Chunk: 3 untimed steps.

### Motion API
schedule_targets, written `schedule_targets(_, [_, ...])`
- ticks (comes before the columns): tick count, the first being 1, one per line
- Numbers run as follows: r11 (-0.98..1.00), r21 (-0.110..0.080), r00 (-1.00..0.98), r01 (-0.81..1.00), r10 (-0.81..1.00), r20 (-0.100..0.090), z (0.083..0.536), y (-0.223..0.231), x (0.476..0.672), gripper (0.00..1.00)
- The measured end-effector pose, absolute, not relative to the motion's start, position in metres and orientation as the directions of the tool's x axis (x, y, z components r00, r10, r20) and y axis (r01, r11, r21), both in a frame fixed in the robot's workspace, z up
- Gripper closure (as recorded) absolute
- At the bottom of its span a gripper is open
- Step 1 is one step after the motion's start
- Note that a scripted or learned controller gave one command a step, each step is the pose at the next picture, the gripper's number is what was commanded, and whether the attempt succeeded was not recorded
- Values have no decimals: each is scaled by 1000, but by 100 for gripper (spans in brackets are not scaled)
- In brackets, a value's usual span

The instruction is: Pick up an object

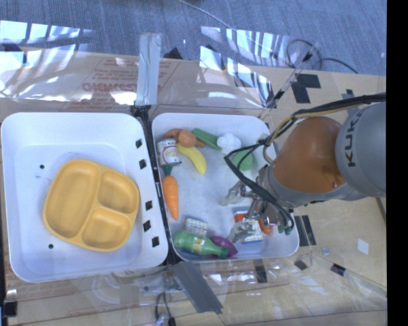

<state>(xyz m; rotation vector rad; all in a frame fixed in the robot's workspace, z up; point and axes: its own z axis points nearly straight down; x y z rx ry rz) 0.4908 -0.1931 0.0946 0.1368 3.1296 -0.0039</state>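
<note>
gripper (239, 212) low in right bin (211, 124), fingers spread, gripping nothing | nearest item: small red-white packet (248, 226) just under it | risk: clutter, green bottle (198, 244) close, fingers may nudge packet away

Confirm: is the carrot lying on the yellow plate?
No. The carrot lies in the right bin, while the yellow plate sits in the left bin.
</note>
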Motion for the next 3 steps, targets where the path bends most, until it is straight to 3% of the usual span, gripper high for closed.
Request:
schedule_targets(1, [1000, 0, -1000, -13, -13, -4, 93, -167, 596, 0])
schedule_targets(2, [990, 1, -990, 144, 144, 0, 93, -102, 651, 0])
schedule_targets(3, [965, -2, -965, 263, 263, -4, 138, -166, 616, 0])
